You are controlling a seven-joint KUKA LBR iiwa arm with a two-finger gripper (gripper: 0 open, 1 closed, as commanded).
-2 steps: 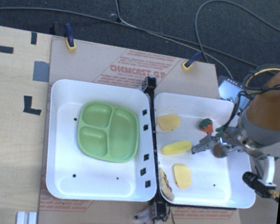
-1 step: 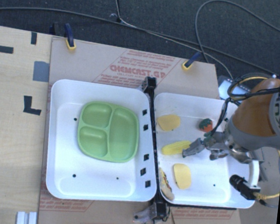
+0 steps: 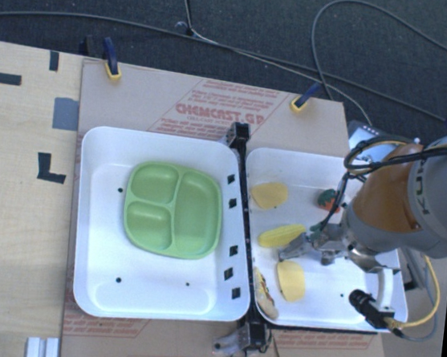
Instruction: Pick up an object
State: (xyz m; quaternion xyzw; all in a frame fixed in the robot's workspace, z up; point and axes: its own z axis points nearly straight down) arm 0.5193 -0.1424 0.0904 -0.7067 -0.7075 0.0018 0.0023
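nothing is seen lifted yet: no object is shown between the fingers, so the pick is judged not yet done. the gripper [image 3: 293, 253] is lowered into the right bin [image 3: 334, 165], reaching leftward from the arm's wrist, with its dark fingers low over the bin floor. whether those fingers are spread or pressed together cannot be told, since they are small and partly blurred against the white floor.

several yellow pieces are scattered in the right bin. a yellow oblong piece [image 3: 280, 236] lies just above and to the left of the fingertips, apparently touching or nearly touching them; it is taken as the likeliest target. a second yellow piece [image 3: 292, 281] lies just below the fingertips, near but seemingly apart. a rounder yellow piece [image 3: 269, 195] lies farther up the bin, well apart from the gripper. a brownish item [image 3: 264, 298] rests at the bin's lower left corner, and a small green and red object [image 3: 328, 199] sits beside the arm's body.

the left bin [image 3: 89, 222] holds a green divided plate [image 3: 174, 210], untouched.

closing on a piece and raising it remain to be done.
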